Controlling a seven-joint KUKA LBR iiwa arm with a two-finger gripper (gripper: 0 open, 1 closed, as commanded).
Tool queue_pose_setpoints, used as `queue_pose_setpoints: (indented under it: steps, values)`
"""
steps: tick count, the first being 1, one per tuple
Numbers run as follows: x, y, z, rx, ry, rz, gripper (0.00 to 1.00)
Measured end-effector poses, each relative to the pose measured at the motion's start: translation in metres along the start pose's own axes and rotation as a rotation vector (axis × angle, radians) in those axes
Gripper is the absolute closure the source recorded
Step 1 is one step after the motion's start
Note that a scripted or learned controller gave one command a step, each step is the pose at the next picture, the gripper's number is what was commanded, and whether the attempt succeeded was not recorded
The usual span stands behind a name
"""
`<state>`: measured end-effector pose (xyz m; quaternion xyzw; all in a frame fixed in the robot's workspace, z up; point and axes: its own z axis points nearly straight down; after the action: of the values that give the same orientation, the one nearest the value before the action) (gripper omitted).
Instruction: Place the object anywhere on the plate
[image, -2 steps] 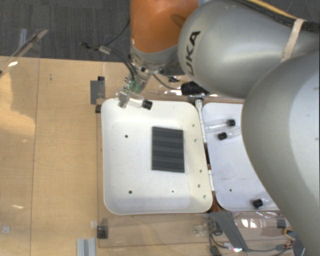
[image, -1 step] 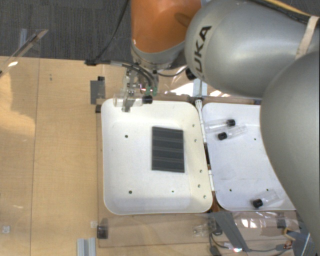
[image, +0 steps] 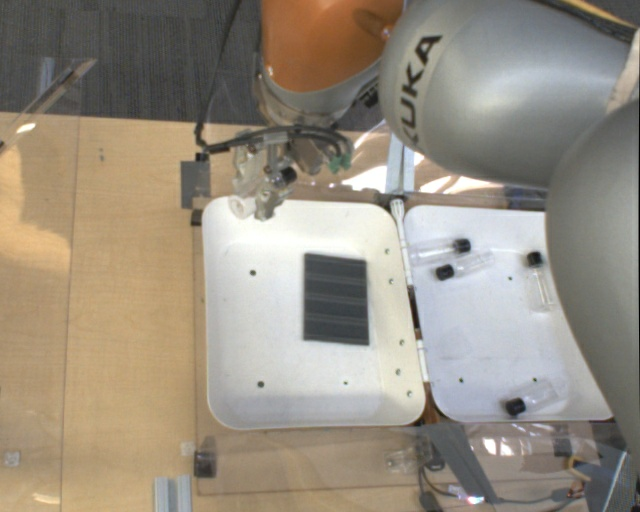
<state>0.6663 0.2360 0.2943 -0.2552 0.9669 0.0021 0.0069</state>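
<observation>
ok so the hand (image: 262, 190) is hanging over the far left corner of the left bin (image: 215, 330), right abt at the rim, w/ the big grey arm (image: 480, 90) coming in from the right across the far side. Can't tell if the hand is open or closed, too much cabling and clear plastic bits blur together there. There's a pale see-thru blob at its tip, could be a vial, could be part of the hand itself, so I'm not calling it a grab. The plate (image: 336, 298), a dark ribbed rectangle, lies flat in the middle of the left bin w/ nothing on it, so the task isn't done imo. The obvious candidates for "the object" are the clear vials w/ black caps in the right bin (image: 480, 340): a pair (image: 452, 258) near its far left corner, one (image: 541, 285) further right, and one (image: 528, 400) at the near edge. All are lying on their sides, well apart from the plate, and the two bin walls are in between. Plate being dead centre makes sense tbh, gives max margin for a sloppy drop. From that corner the hand needs to come nearer and right to be over the plate. Worktop (image: 100, 300) is plain wood, nothing relevant on it.
</observation>
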Motion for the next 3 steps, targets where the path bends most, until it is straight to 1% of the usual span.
queue_pose_setpoints:
  steps: [1,2,3]
  values:
    - [-0.003,-0.001,-0.04,-0.003,0.001,-0.778,1.0]
    - [0.01,-0.006,-0.021,-0.004,0.002,-1.182,1.0]
    - [-0.004,-0.001,-0.11,-0.003,-0.001,-1.633,1.0]
